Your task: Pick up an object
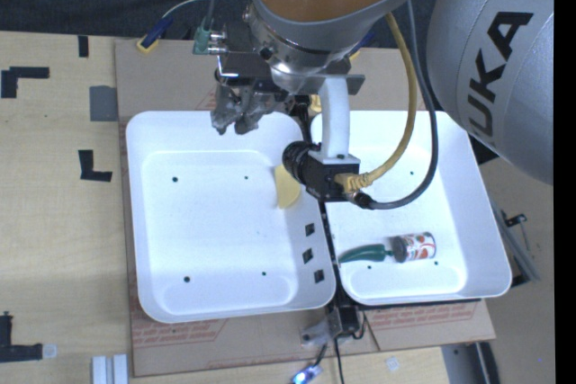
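I see the big grey arm [504,40] cover the top of the view, so the back of both bins is hidden. The left bin [216,283] has a small yellow piece [286,190] by its right wall. The right bin [450,283] holds a green-handled tool [396,251] (red and white at one end). My hand [236,114] hangs over the left bin's back edge, well apart from the tool, nearer the yellow piece. I cannot tell if it is open or closed.

A tan wooden bench [54,220] with black marks bears a flat brown cardboard sheet [162,72]. On that sheet sit two shallow white plastic bins, left [162,193] and right [468,193], touching.
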Action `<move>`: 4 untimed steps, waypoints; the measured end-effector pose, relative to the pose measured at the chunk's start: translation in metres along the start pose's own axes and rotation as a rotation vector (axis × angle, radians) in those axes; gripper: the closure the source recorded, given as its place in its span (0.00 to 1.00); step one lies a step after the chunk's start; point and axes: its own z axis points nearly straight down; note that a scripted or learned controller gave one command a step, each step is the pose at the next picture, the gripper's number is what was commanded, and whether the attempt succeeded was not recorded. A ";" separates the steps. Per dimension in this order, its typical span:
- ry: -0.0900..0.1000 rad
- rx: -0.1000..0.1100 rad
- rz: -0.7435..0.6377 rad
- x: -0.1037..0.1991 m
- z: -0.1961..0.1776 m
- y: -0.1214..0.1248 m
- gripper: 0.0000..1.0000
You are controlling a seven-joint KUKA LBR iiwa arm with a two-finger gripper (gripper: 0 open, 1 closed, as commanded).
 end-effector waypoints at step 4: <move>-0.008 0.014 0.004 -0.002 0.211 0.019 1.00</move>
